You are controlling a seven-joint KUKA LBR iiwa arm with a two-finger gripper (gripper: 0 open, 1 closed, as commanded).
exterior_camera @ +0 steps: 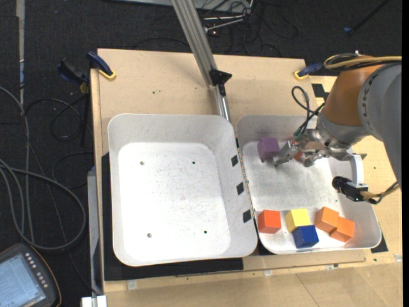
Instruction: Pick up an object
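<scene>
A purple cube point(268, 148) lies in the upper left part of the right bin point(374, 235). My gripper point(295, 155) hangs low over that bin, just right of the purple cube and close to it; I cannot tell whether they touch. Along the bin's front edge lie an orange cube point(270, 220), a yellow cube point(297, 218), a blue cube point(306, 236) and two more orange blocks point(336, 223) at the right corner. Nothing is visibly held.
The left bin point(121, 184) stands beside the right one, with a black divider strip between them. A slanted metal pole point(198, 37) crosses the bench's back. The grey arm with its orange band point(345, 98) covers the right bin's upper right corner.
</scene>
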